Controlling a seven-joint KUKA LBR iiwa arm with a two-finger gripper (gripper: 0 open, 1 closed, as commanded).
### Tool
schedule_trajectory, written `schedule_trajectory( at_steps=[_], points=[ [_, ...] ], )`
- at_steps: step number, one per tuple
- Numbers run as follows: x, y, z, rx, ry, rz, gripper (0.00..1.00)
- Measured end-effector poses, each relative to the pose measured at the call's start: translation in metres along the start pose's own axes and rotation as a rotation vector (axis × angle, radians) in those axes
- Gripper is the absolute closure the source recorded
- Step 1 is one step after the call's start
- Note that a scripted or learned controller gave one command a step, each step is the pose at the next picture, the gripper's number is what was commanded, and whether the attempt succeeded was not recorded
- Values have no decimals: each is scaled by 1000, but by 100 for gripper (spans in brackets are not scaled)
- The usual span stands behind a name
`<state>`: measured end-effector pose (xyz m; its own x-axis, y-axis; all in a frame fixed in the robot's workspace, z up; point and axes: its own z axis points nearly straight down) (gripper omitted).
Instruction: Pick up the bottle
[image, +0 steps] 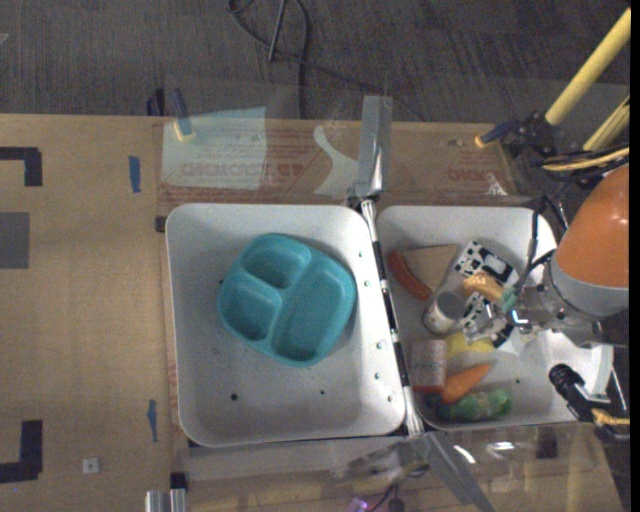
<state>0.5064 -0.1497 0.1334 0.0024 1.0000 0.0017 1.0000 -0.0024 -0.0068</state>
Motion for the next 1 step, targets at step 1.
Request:
schedule_trajectory(
  at_steps=[1],
  points=[
    [12, -18, 43, -6, 0, 147, 0]
  ],
)
